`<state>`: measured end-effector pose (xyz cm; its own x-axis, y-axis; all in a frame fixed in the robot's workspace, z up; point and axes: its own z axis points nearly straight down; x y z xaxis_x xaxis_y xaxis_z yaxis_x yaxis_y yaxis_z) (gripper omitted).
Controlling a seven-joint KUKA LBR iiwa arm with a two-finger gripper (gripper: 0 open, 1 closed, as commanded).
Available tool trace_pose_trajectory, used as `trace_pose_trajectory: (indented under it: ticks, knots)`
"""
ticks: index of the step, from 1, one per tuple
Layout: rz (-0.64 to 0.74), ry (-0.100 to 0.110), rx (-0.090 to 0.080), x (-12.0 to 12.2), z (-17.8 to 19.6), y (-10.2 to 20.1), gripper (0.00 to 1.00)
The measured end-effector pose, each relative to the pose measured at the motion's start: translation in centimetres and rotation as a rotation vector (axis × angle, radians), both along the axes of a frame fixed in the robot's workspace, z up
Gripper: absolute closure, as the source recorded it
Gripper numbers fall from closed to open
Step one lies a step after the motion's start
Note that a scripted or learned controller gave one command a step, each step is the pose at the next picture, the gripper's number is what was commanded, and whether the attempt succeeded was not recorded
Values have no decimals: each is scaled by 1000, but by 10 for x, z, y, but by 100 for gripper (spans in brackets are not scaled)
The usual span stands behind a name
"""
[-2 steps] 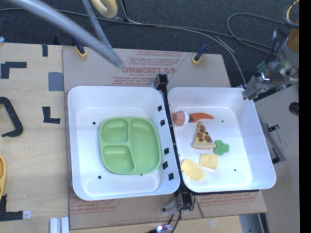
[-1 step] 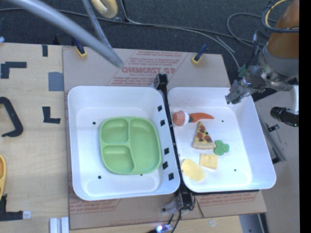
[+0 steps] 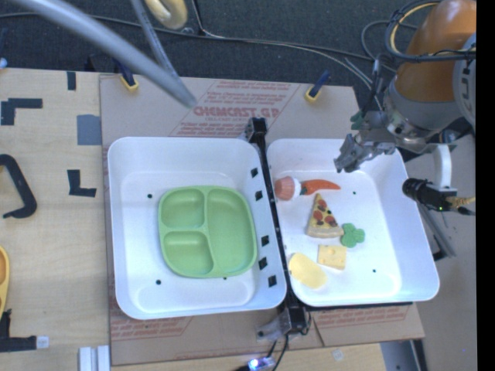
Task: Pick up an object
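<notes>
The right bin (image 3: 387,284) holds several toy foods. An orange carrot or chili (image 3: 320,185) lies by a pink and cream piece (image 3: 286,188). Below them are a pizza slice (image 3: 322,217), a green broccoli-like piece (image 3: 353,236), a yellow cheese square (image 3: 332,256) and a pale yellow round piece (image 3: 307,270). My gripper (image 3: 352,158) hangs over the bin's far right part, up and to the right of the carrot, apart from all the foods. Nothing shows between its tips.
The left bin (image 3: 128,207) holds a green divided tray (image 3: 207,231). A black divider (image 3: 265,207) runs between the bins. Grey poles (image 3: 100,33) cross the upper left. The right bin's right half is bare white floor.
</notes>
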<state>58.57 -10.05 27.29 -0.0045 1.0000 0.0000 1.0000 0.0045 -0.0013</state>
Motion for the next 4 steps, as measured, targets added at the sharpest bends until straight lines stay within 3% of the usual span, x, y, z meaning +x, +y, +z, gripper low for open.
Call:
trace_pose_trajectory:
  ticks: [2,4]
  knots:
    - [0,1,0,-6,-2,105,100]
    - [0,2,-1,-4,-35,196,100]
